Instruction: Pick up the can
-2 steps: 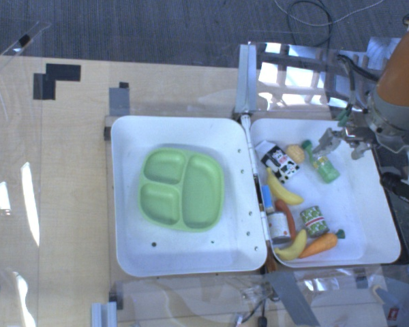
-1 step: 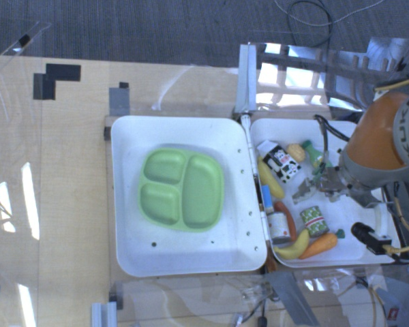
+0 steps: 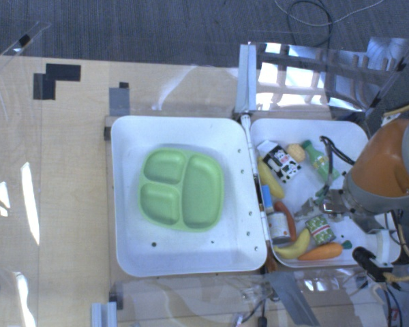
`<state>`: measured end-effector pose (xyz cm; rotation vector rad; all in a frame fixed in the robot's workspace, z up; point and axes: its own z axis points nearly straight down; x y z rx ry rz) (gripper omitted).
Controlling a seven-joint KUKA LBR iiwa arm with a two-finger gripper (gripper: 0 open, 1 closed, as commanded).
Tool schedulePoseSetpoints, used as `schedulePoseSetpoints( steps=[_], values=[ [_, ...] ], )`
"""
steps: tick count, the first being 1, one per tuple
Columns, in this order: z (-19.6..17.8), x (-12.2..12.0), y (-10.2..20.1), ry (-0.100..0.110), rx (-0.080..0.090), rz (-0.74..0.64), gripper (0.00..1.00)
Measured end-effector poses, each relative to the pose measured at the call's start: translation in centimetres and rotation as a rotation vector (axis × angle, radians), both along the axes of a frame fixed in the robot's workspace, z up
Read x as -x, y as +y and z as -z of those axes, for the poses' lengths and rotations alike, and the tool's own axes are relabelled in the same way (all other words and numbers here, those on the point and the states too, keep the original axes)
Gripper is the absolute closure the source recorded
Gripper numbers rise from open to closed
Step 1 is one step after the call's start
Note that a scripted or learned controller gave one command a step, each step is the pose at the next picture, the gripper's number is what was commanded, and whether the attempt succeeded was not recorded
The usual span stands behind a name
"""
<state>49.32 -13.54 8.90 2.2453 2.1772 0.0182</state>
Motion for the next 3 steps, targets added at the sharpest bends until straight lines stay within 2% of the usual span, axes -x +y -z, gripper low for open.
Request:
schedulePoseSetpoints(
  steps=[1, 2, 3],
  values=[
    [-1.0, -0.3, 0.0, -0.004, 0.0, -0.003, 1.0],
    [-1.0, -0.2, 0.0, -0.003, 0.0, -0.002, 0.0],
    [0.1, 0.2, -6.2, 0.006, 0.001, -0.079, 0.0]
  ],
)
